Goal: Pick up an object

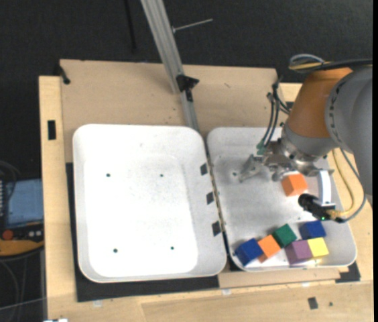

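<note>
fingers: the fingers (284,168) hang under the wrist over the upper part of the right bin; whether released or clenched, cannot tell, the wrist covers them; nothing seen between them
nearest object: orange block (294,184), just at 5 o'clock of the fingers, partly under the wrist, looks tilted; cannot tell if touching
other objects: cluster along the right bin's 6 o'clock edge: blue block (248,250), orange cube (269,245), green block (284,235), purple block (299,250), yellow block (318,247), dark blue block (312,230); several touching each other
step in hand: judged approach to a pick, nothing lifted yet
how to do it well: go for the lone orange block, it stands apart from the rest; centre over it, line up with its flat sides, come straight down, close, then lift vertically; the crowded row risks pushing neighbours or pinching two
arm: grey arm with orange band (313,106) enters from 3 o'clock
right bin: right bin (232,200), white, shallow, speckled
left bin: left bin (139,200) at 9 o'clock of the right one, touching along the shared edge
surface: surface (108,89), tan board with a dark mat under the bins; slanted metal rail (165,39) at 12 o'clock
room: dark floor around; cables and a blue box (25,203) at 9 o'clock, off the surface
</note>
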Motion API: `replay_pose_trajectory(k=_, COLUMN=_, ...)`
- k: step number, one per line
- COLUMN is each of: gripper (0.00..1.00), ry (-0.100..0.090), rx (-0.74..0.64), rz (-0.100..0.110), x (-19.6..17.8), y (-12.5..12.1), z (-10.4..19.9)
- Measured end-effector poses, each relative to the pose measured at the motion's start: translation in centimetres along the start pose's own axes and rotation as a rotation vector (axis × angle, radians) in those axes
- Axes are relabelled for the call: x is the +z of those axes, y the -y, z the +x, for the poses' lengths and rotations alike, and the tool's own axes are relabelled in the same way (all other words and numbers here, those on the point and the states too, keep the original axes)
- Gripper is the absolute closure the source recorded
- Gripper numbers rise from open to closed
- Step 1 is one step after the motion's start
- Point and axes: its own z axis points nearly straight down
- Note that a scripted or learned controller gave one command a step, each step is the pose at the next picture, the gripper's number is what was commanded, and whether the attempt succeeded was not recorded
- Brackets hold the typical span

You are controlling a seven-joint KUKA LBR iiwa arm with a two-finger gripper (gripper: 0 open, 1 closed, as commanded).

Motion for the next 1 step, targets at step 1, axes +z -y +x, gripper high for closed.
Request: replay_pose_trajectory(k=1, gripper=1.0, ry=-0.001, rx=0.005, rz=-0.01, x=-1.51, y=-0.24, z=-0.05)
